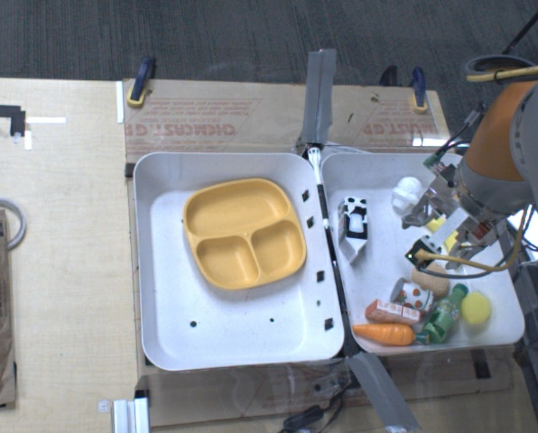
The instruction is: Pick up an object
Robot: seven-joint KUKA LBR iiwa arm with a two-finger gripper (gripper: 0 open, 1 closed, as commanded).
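The left bin [170,314] lies well away from the gripper [436,219], on the side opposite the arm [504,142], and holds a yellow divided plate [245,233]. The plate looks too broad and flat to be a sensible target. The gripper hangs over the right bin [382,156], and from this slant I cannot tell whether it is open or closed. Nothing shows in its grasp.

A black-and-white carton [354,224] stands alone out ahead of the gripper, toward the divider. A green bottle [442,314], a carrot [384,334] and a yellow ball [476,308] crowd together on the gripper's near side, against the bin's front wall. A white round piece [406,192] sits just beside the gripper, on its far side.

The white piece is nearest and seems the likely pick. Being round it may roll, so the gripper should centre squarely over it and come straight down before closing. The carton, with free floor around it, would be the safer choice.

The arm reaches in over the bin's outer wall, its orange-banded wrist leaning toward the bin's middle and the gripper pointing down.
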